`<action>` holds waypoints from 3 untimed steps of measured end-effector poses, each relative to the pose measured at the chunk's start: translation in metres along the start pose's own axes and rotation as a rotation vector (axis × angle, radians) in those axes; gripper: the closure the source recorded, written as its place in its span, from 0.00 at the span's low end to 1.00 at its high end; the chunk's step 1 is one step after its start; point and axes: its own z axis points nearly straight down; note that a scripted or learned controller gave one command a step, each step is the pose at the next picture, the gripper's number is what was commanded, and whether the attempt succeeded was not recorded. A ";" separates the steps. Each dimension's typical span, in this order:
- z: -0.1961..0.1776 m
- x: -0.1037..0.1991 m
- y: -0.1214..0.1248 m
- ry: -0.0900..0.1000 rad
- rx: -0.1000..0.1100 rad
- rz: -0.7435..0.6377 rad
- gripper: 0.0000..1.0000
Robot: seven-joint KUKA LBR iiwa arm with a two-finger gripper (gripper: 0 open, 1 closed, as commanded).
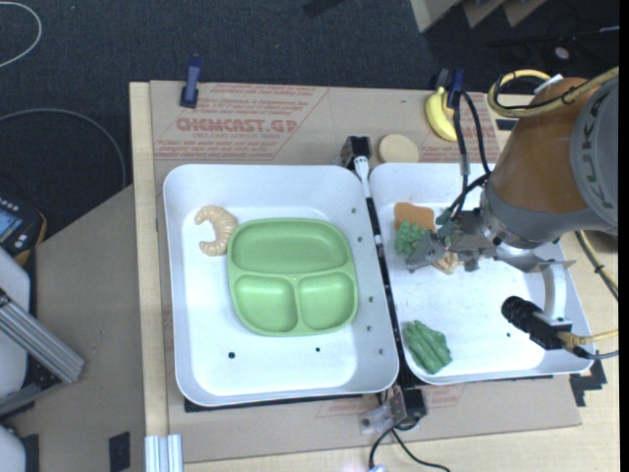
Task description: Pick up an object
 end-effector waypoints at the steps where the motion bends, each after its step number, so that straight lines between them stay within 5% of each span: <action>1: 0.103 -0.043 0.006 0.001 0.000 0.003 0.00; 2: -0.223 -0.032 -0.037 -0.003 -0.017 -0.001 0.00; 3: -0.355 0.015 -0.036 -0.001 -0.014 -0.003 0.00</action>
